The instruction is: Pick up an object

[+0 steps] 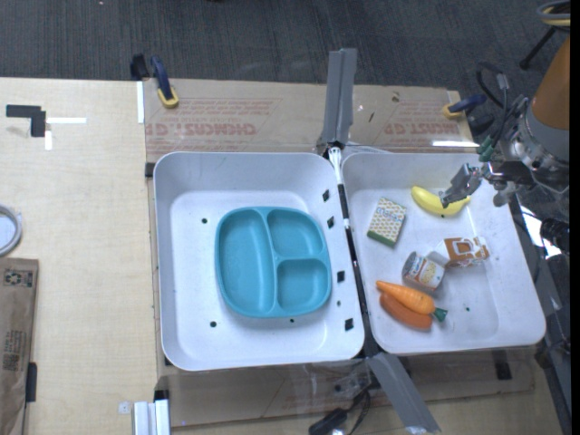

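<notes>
**Kai:** Nearest the lens, two orange plastic carrots [406, 303] lie side by side at about 7 o'clock in the right white bin [507, 329]. Untouched, as far as I see.

**Ines:** What else is in that bin?

**Kai:** Small grey tin can [423, 271] just above the carrots, touching or nearly. Brown-and-white carton [465, 252] at its 2 o'clock. Green-speckled cardboard box [387, 221] at 10 o'clock from bin centre. Yellow plastic banana [440, 201] at 12 o'clock, near the back wall.

**Ines:** Arm?

**Kai:** Two-finger gripper [459, 187] sits right over the banana's right end, at the banana's 2 o'clock. Can't tell whether it's wide or narrow; too small and dark against the wrist.

**Ines:** Got it?

**Kai:** Not that I can confirm. Banana looks flat on the bin floor, nothing visibly between the tips. I'd call it approach or early grasp, lift not done.

**Ines:** Left bin?

**Kai:** Left white bin [181, 333] holds a teal three-compartment plastic tray [272, 261], centred. Not in play.

**Ines:** Remaining?

**Kai:** Close, lift clear. Basically the whole pick.
</notes>
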`<state>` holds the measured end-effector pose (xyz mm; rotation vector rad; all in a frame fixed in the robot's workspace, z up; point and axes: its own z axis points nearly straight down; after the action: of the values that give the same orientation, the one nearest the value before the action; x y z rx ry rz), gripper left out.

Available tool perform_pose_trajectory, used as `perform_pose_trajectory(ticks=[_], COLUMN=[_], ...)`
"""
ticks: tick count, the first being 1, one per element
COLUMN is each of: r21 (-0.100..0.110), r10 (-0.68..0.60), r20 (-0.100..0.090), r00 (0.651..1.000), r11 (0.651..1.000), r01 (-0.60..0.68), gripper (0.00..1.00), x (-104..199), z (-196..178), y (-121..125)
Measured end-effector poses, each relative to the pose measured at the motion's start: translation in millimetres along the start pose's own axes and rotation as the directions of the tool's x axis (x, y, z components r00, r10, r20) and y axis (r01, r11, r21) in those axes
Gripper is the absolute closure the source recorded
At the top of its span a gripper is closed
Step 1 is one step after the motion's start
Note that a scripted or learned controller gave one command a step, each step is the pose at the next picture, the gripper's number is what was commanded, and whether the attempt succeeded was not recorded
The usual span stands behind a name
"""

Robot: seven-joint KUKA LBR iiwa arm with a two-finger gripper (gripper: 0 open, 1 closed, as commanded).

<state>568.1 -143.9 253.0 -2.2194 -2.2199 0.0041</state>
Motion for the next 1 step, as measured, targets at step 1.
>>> perform_pose_trajectory(ticks=[1], r21=[-0.005], r10=[-0.04], r20=[0.001], r00=[0.999], r11=[0.999], r01=[0.04], gripper=[0.0], x=[-39.9], z=[134.2], y=[2.4])
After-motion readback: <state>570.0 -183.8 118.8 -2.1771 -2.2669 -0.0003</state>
